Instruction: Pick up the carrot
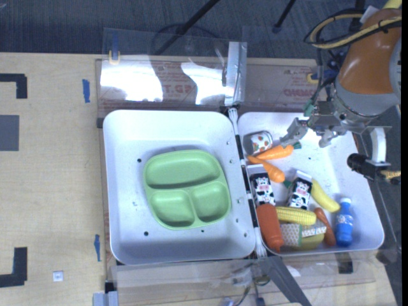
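On the surface [51, 171] two white bins sit side by side. The left bin [127, 139] holds a green divided tray [187, 189], lying flat near its middle. The right bin [363, 190] is crowded with toy food. A carrot [275, 152] lies near that bin's back left corner, its thick end toward the tool and its thin end toward the divider between the bins. A second carrot [274, 171] lies just in front of it, angled toward the bin's front, and the two nearly touch at their left ends. A small round can [257, 140] rests just behind the first carrot, against the back left corner. Further toward the front edge lie two small cartons with cow markings [262, 190] and [300, 193], a yellow banana [323, 195], a corn cob [294, 215], a red-orange sausage-shaped piece [270, 227] along the left wall, and a blue bottle [344, 222] at the front right. The arm [370, 62] reaches in from the right, and the tool [308, 132] hangs over the back of the right bin, just right of the first carrot's thick end. Its two fingers [294, 131] stand spread apart with nothing between them; one finger looks close to the carrot's end, though I cannot tell whether it touches.
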